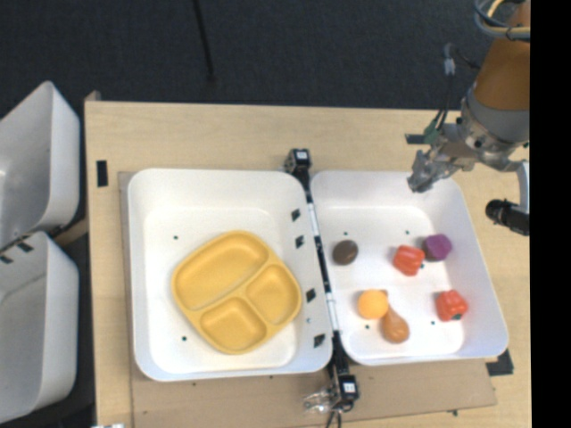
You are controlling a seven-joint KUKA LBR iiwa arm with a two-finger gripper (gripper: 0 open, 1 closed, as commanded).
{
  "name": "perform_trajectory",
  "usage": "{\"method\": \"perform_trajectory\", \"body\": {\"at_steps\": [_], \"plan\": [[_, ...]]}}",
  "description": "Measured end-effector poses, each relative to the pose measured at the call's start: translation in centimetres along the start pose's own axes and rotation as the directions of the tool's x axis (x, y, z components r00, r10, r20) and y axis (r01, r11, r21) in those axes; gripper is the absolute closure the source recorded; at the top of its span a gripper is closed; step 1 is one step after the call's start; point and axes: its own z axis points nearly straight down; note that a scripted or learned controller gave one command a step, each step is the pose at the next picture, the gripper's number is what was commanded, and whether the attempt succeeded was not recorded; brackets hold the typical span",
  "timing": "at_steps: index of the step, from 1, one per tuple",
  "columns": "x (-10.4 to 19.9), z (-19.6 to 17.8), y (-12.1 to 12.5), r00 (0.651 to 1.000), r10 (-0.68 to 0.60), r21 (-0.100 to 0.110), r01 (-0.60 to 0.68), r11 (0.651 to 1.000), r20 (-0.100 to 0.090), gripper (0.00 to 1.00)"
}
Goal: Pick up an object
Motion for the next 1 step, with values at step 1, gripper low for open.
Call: {"method": "perform_trajectory", "body": {"at_steps": [1], "plan": [[4.9, 1.42, -0.61, 1.0, -0.001, 0.004, 0.001, 1.0, 0.0, 1.0]]}}
